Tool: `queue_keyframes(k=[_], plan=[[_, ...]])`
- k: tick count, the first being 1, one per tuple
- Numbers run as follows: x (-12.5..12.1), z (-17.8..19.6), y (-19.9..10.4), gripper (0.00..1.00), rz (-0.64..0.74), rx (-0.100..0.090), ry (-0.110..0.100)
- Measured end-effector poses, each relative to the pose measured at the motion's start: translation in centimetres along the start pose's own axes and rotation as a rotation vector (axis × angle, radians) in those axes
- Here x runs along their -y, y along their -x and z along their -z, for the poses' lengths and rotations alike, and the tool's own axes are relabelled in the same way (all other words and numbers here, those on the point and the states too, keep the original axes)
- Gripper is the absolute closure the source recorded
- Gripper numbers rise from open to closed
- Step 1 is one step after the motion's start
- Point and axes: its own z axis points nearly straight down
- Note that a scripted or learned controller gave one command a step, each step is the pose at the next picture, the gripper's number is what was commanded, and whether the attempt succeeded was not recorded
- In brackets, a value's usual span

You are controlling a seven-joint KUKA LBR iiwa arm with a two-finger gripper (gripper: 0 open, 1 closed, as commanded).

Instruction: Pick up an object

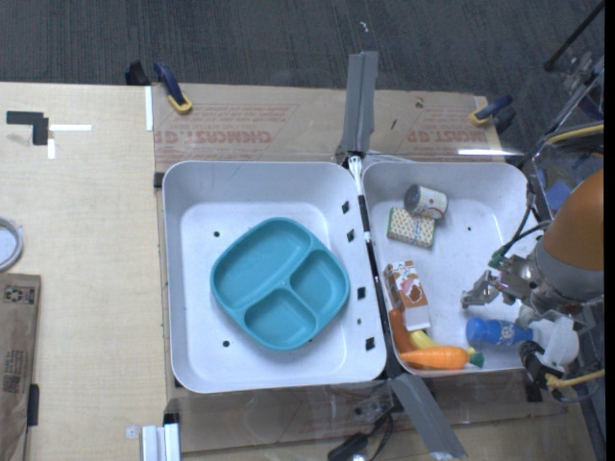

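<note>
Nearest the lens, along the right bin's (pixel 514 176) front wall, lies an orange carrot-shaped toy (pixel 437 358), with a yellow piece (pixel 421 339) touching it from behind. Just right of these lies a blue bottle-like object (pixel 498 332) on its side. The gripper (pixel 483 291), reaching in from the right below the arm's orange band (pixel 581 224), hangs just above and beside the blue object; how far its fingers are parted cannot be told, and nothing is visibly held between them. Outward to the left, a small carton printed in red and white (pixel 407 286) lies flat near the divider; its lettering is too small to read. Farther back rest a yellow-and-white checked block (pixel 411 227) and, touching it, a grey-and-white cylinder (pixel 425 200) on its side. The left bin (pixel 183 257) holds a teal three-compartment plate (pixel 279 283). Cardboard (pixel 250 123) behind the bins carries red print, upside down, reading roughly "CHEMCO". Yellow-tipped clamps (pixel 173 89) hold its corners.
</note>
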Motion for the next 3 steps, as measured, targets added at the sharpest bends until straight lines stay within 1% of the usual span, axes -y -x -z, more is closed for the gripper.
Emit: queue_keyframes(k=[1,2,3], plan=[[0.0,0.9,0.0,1.0,-0.001,0.0,-0.001],[0.0,0.9,0.0,0.0,-0.001,0.001,-0.001],[2.5,0.0,-5.1,0.0,0.002,0.001,0.0]])
